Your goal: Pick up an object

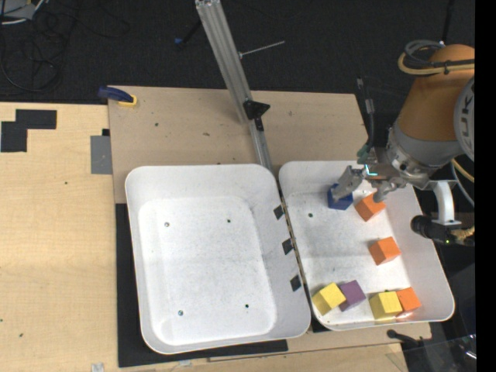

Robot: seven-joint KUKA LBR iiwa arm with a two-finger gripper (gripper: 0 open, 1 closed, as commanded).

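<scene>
My gripper (366, 186) hangs over the far part of the right bin (329, 246), its two fingers spread open. The left fingertip (348, 181) is just above a blue block (338, 200). The right fingertip (385, 187) is beside an orange block (370, 207), which lies just below the gap between the fingers. Neither block is clamped. Further forward lie another orange block (384, 249), a yellow block (329, 297) touching a purple block (352, 292), and a yellow block (385, 304) next to an orange one (407, 299).
The left bin (201, 254) stands beside the right one, with black clips (286, 245) along the shared wall. A slanted aluminium rail (231, 64) rises behind the bins. A black fitting (434, 226) sticks out at the right bin's right rim.
</scene>
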